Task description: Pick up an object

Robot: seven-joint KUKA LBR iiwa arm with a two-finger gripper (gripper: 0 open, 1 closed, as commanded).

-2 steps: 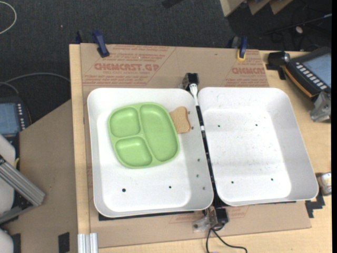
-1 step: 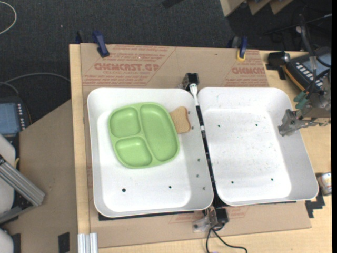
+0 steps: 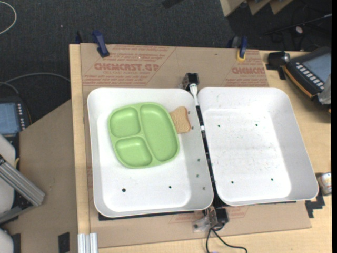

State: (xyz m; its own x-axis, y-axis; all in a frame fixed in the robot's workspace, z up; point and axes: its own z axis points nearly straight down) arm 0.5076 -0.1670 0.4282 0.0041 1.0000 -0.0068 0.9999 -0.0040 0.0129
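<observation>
A light green plate (image 3: 143,135) with three compartments lies in the left white bin (image 3: 145,194), toward its back. A small tan piece that looks like a slice of toast (image 3: 181,119) rests beside the plate's right rim, near the bin's back right corner. The right white bin (image 3: 253,146) sits next to it, with only dark specks on its floor.
Both bins sit on a brown cardboard sheet (image 3: 131,65) held by blue clamps (image 3: 100,42) at the back edge. A black and orange device (image 3: 308,73) lies at the far right. Cables run below the bins' front edge (image 3: 216,231).
</observation>
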